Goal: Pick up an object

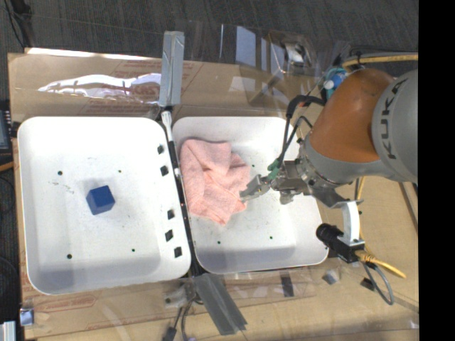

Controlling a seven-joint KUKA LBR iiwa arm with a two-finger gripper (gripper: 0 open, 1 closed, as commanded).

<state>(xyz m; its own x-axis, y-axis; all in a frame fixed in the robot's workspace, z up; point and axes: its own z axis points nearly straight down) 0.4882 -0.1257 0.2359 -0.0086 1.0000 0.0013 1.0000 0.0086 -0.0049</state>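
Pink cloth (208, 178): 1 item, soft towel-like fabric, crumpled and folded over itself in thick ridges, pale salmon colour, roughly taller than wide. It lies in the right bin (284, 251), against that bin's left wall, running from near the far-left corner down past the middle; its lower right corner droops toward the bin centre. Gripper (250, 190): metal fingers point left over the middle of the right bin, tips at the cloth's right edge, touching or just beside it; can't tell from this angle how wide the fingers are spread or whether any fabric is between them, so no confirmed hold. Blue cube (101, 199): 1 item, small, solid blue, sits flat on the floor of the left bin (43, 261), left of centre, well apart from the cloth and the gripper. Bins: 2, shallow, white, rounded corners, side by side, touching along the shared middle edge, where a row of small black clips shows. Arm (355, 130): 1, grey with orange band, comes in over the right bin's right edge and far-right corner, covering part of that rim. Bench (92, 77): brown cardboard-like surface under both bins, shiny glare patch beyond the left bin's far edge.
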